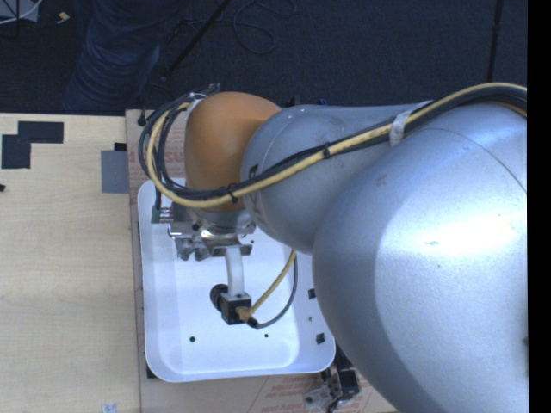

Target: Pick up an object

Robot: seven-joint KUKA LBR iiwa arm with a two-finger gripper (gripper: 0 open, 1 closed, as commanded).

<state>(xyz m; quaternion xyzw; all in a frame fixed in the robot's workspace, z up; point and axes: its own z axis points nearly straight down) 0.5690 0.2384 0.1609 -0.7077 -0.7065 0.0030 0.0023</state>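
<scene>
The gripper is hovering over the bin; its state I cannot tell. The bench is lying at 9 o'clock, dark floor at 12.

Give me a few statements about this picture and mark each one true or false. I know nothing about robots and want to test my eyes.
1. The band above the arm's wrist is orange. True: the orange band sits over the bin.
2. The bin under the arm is blue. False: the bin is white.
3. The arm reaches in from the picture's left. False: the grey arm comes in from the right.
4. The pale bench top left of the bin bears dark patches. True: the bench top bears a black patch and a grey patch.
</scene>
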